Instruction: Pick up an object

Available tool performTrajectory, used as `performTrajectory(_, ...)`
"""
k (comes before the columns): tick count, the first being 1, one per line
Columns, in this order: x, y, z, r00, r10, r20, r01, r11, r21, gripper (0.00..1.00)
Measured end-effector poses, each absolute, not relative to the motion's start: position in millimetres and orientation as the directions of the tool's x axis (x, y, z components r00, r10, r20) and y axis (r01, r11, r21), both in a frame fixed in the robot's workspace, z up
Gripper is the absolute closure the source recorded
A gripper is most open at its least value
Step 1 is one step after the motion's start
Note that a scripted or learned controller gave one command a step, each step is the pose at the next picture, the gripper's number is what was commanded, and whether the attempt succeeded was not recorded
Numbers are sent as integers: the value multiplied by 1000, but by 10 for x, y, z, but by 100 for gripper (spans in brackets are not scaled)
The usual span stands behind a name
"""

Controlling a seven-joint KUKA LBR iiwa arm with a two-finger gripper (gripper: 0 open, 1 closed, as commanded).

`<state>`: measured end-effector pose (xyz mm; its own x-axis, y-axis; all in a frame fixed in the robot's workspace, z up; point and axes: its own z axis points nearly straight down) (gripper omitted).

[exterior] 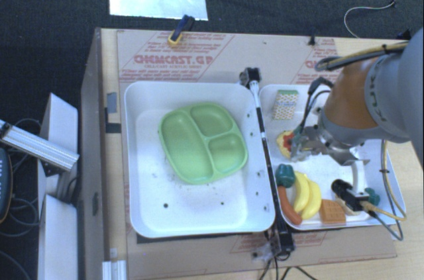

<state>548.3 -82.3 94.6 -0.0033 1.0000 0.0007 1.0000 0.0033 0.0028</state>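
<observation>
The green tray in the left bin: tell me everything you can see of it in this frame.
The green tray is a pale green, plastic-looking plate with rounded corners, divided into three compartments: one large one on its left side and two smaller ones on its right. It lies flat, right side up, turned at a slant to the walls of the left bin, on the bin's floor slightly above centre. Nothing lies in its compartments and nothing touches it but the floor; dark specks dot the floor nearby.
</observation>
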Motion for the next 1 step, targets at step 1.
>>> performTrajectory(1, 5483, -823, 945, -4, 1000, 1, 1000, 4, 3, 0)
